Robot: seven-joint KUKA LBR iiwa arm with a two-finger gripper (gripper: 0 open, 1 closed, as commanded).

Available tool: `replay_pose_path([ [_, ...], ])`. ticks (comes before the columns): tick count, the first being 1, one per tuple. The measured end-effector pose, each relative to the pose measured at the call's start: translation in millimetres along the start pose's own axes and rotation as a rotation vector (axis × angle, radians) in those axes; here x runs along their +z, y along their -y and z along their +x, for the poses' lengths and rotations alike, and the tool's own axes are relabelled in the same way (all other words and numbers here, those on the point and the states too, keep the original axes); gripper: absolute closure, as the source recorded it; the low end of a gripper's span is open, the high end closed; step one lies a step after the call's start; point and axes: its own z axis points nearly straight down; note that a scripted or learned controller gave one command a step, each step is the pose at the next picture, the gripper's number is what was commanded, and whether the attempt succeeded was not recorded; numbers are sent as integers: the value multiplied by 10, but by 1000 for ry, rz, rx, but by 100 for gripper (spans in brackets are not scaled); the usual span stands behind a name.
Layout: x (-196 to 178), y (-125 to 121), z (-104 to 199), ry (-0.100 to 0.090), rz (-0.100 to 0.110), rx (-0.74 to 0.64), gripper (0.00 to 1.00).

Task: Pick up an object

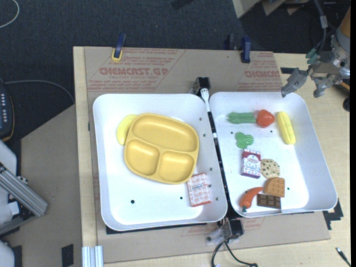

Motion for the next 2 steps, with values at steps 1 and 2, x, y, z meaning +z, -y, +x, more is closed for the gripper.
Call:
replay_pose_path([
  [1, -85, -20, 6, 3, -14, -3, 0],
  [2, 518, -16, 76, 1, -8, -3, 0],
])
